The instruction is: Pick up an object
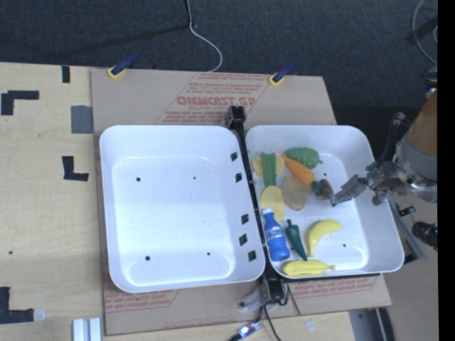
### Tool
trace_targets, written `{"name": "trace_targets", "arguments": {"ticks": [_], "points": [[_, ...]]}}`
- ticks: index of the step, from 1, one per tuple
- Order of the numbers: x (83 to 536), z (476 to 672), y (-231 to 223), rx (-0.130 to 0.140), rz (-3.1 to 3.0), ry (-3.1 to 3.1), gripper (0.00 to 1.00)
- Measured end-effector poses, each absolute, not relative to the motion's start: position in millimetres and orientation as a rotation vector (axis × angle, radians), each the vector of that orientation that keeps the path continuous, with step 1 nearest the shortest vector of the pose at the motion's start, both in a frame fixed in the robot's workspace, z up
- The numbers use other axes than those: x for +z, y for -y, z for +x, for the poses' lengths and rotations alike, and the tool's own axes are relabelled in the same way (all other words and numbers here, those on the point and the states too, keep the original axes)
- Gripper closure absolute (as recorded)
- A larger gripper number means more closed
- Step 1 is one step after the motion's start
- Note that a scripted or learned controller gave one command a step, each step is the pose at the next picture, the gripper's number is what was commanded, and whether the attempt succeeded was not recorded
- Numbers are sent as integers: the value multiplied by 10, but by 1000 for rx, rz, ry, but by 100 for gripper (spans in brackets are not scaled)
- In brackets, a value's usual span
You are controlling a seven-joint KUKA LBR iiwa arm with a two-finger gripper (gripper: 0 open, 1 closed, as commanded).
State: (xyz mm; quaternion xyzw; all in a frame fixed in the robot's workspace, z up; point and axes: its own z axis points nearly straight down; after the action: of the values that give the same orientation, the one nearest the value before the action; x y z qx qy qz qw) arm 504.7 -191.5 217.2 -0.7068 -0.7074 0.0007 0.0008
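Observation:
The right white bin (380, 251) holds several toy items: a green leafy piece (303, 155), an orange carrot (298, 170), a green stick (269, 168), a tan lump (295, 192), a blue bottle (276, 239), a yellow banana (321, 233) and a second yellow piece (307, 267). My gripper (350, 189) hangs low over the right half of this bin, pointing left. Its tip is just right of a small dark object (323, 187) beside the carrot's end. I see nothing held in it.
The left white bin (114, 190) lies beside the right one, joined by a black divider (245, 190). Both rest on a cardboard sheet (206, 94) on the wooden bench. A dark green pepper (295, 239) lies next to the bottle.

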Motion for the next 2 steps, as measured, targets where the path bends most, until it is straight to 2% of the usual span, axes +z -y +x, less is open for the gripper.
{"name": "trace_targets", "arguments": {"ticks": [1,2], "points": [[769,5629,2090,5,-2218,2225,0],[886,6513,2002,-3,-2216,2232,0]]}}
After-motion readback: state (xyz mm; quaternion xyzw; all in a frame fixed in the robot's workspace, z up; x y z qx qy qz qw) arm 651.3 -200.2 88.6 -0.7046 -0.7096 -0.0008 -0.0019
